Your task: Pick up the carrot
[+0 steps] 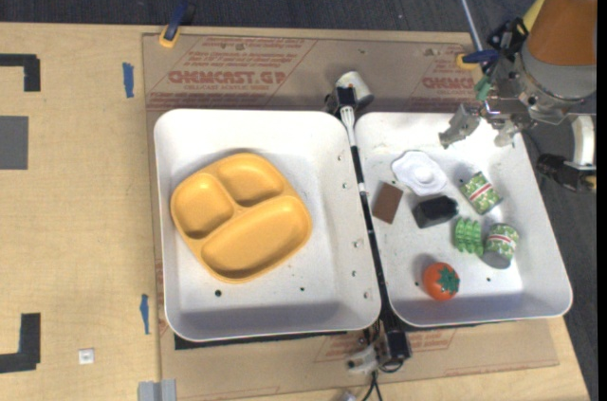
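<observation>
The left bin (171, 228) holds a yellow three-compartment plate (241, 214), with bare white floor along its rim from 3 to 6 o'clock. The right bin (541, 295) is crowded: a white cup (418, 172) at its centre, a brown block (386, 201) at 9, and what may be the carrot, an orange piece with a green top (440, 280), at 6 near the front wall. The gripper (479, 125) hovers at the bin's 12 o'clock edge, jaws spread, nothing between them.
</observation>
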You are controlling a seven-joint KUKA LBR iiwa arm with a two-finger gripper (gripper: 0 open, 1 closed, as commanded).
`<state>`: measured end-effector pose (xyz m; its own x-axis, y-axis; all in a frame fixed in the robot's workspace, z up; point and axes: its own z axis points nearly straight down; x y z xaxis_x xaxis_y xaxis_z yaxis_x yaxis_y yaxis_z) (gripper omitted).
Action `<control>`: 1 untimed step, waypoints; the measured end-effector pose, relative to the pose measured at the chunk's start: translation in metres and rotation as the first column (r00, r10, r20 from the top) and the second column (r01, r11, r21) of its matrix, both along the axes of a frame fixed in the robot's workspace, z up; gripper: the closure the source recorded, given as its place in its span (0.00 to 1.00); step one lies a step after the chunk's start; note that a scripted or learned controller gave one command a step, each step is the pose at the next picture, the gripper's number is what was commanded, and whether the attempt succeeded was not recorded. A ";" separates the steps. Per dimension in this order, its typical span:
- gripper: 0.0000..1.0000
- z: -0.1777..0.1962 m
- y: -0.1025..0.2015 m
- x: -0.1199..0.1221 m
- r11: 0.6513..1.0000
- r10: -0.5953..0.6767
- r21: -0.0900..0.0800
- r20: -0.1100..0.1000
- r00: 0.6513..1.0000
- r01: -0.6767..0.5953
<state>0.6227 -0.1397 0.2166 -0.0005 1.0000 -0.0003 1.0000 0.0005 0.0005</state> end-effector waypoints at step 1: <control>0.00 -0.032 0.125 -0.047 1.000 0.016 0.001 -0.003 1.000 -0.016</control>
<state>0.5755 -0.0147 0.1845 -0.0170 0.9999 0.0011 0.9999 0.0170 -0.0025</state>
